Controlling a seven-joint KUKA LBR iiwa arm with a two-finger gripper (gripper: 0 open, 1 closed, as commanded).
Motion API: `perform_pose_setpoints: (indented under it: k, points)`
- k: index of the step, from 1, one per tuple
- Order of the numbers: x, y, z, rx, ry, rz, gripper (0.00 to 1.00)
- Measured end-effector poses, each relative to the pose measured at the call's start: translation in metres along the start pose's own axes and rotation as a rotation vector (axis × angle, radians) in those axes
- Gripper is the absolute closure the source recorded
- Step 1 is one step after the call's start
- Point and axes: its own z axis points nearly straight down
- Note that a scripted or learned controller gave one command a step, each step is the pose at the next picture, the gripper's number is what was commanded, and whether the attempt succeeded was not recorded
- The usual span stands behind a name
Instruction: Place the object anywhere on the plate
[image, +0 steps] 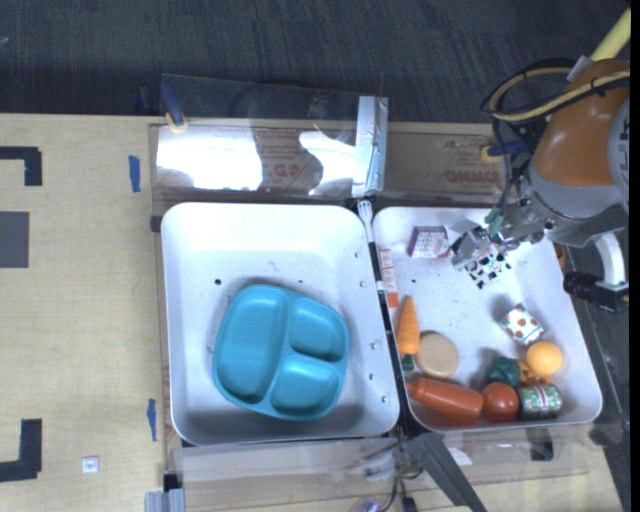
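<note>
Camera view: the arm reaches in from three o'clock, and its end effector (480, 250) hangs over the top of the right bin (580, 400), close above a small black-and-white speckled piece (487, 268). Whether it is clenched or released cannot be told from here, and nothing is seen held.

Which toy is the task's object is unclear. Candidates lie in the right bin: a carrot (408, 326), a tan round (438, 354), a red sausage (443, 398), a tomato (500, 402), an orange ball (543, 358) and a small box (428, 242) toward eleven o'clock. All look like light, stiff plastic play food, likely smooth and slippery; the long ones are best taken across the narrow middle, the round ones may roll away.

The blue plate (282, 350), with its compartments, lies in the left bin (200, 240) at nine o'clock from the toys.

The bins sit on a pale wooden desk (70, 330) marked with black and blue tape, with dark floor at twelve o'clock.
</note>
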Motion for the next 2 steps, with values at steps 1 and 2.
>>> perform_pose_setpoints:
  k: [1, 2]
  points:
    - [0.039, 0.075, -0.071, -0.002, 0.000, 0.526, 1.00]
    - [0.103, 0.090, -0.059, 0.006, 0.003, 0.512, 1.00]
